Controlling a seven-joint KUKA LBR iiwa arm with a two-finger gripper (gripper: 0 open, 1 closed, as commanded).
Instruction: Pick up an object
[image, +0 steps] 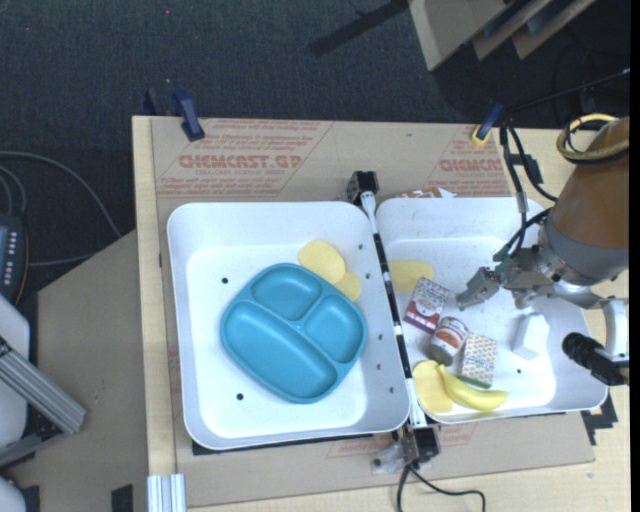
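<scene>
My gripper (500, 290) hangs over the middle of the right bin (470, 215), reaching in from the right, open with nothing between its fingers. Just left of and below it lie a red and white box (427, 303), a small can (449, 339) and a patterned carton (479, 358). A banana (470, 396) rests at the bin's front, beside a pale yellow piece (428, 385). A white block (529, 335) lies below the gripper to the right. A flat yellow piece (408, 272) sits near the bin's left wall.
The left bin (190, 235) holds a blue divided plate (292, 332) and yellow pieces (324, 260) behind it. A black part (592, 356) juts in over the right bin's right rim. Cables (520, 170) run down to the wrist.
</scene>
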